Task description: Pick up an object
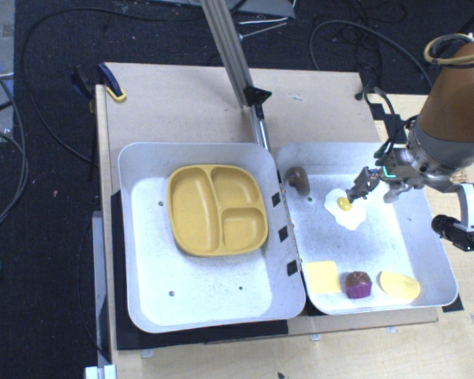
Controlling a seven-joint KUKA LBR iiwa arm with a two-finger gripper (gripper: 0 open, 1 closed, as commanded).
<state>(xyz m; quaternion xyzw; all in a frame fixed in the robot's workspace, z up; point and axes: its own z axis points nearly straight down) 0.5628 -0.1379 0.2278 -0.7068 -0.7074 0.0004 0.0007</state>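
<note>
White fried-egg toy (347, 211) sits directly under pincer (359, 191), in right bin (426, 251). Looks thin, light, maybe flexible; grab across the yolk bump. Pincer spread or closed: cannot tell. 1 brown lump (298, 179) farther left.

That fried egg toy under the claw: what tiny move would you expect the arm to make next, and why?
Probably a short drop straight down. The gripper hangs right at the fried egg toy in the right bin, its tips near the yolk, with nothing visibly held. The other toys lie further off along the bin's near edge.
</note>
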